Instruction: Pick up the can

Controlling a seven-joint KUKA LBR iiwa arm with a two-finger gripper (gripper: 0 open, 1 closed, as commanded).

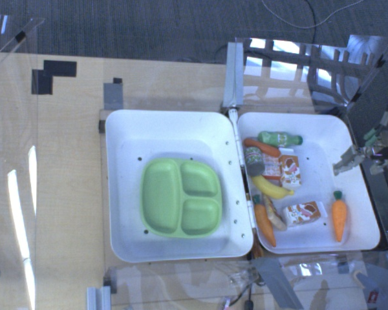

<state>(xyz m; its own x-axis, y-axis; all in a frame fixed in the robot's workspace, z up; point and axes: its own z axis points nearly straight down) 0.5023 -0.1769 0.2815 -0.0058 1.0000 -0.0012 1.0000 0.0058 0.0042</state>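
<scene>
The can (254,161) is a small dark grey cylinder with a greenish label, lying against the left wall of the right bin (323,131). An orange carrot (264,148) lies just above it and a banana (271,187) just below. My gripper (349,161) reaches in over the bin's right rim, far to the right of the can and apart from every object. Nothing shows at its tip.
The right bin also holds a green bottle (280,138), two juice cartons (289,171) (304,213), and carrots (339,219) (265,225). A green divided plate (181,197) lies in the left bin (123,173). A metal frame (297,76) stands behind the right bin.
</scene>
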